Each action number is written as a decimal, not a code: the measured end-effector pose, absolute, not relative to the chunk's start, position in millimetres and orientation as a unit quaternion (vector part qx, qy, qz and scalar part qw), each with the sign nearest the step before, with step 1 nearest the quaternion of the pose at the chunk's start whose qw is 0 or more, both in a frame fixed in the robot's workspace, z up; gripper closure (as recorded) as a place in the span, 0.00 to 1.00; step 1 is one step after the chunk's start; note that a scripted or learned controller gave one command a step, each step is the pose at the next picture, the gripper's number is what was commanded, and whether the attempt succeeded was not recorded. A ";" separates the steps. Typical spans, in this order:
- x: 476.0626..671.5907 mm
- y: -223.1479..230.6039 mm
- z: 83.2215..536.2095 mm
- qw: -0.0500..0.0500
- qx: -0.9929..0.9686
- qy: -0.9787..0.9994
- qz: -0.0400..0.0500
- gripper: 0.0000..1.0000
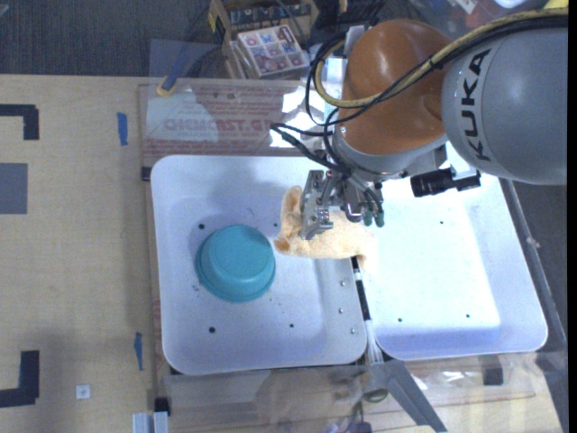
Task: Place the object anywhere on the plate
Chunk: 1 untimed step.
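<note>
A teal round plate (236, 262) sits in the left bin (180, 197), left of its middle. A soft yellow-orange object (323, 240) lies crumpled at the left bin's right side, reaching to the rim between the two bins. My gripper (341, 209) hangs right over the upper part of this object and hides some of it. I cannot tell whether it touches the object. About a hand's width of bare bin floor separates the object from the plate.
The right bin (451, 269) adjoins the left one. The grey arm and its orange band (397, 88) loom over the bins' far edge. A cardboard sheet (212, 120) and boxes lie behind the bins. Wooden bench top extends to the left.
</note>
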<state>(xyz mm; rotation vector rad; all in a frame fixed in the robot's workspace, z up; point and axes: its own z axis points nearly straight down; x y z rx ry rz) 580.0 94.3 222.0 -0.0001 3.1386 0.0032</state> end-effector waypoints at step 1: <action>580.1 94.0 222.2 0.002 0.000 1.000 0.001 0.00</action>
